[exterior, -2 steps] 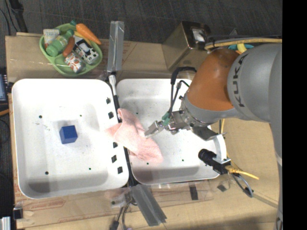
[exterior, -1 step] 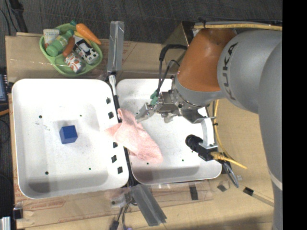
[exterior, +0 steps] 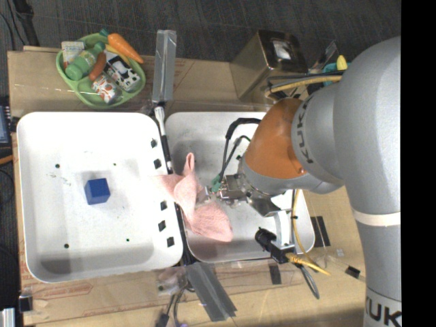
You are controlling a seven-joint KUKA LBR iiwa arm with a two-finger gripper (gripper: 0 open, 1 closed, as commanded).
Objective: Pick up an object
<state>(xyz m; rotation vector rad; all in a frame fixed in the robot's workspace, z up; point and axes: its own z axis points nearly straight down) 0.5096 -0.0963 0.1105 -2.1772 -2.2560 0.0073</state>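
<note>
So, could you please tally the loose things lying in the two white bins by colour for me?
Blue: 1, the blue cube in the left bin.
Pink: 1, the pink cloth, draped over the divider and lying mostly in the right bin.
Total: 2.

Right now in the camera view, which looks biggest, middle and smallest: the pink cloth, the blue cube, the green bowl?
1. Green bowl, by a little
2. Pink cloth, close to the bowl, so unsure
3. Blue cube, clearly smallest
</note>
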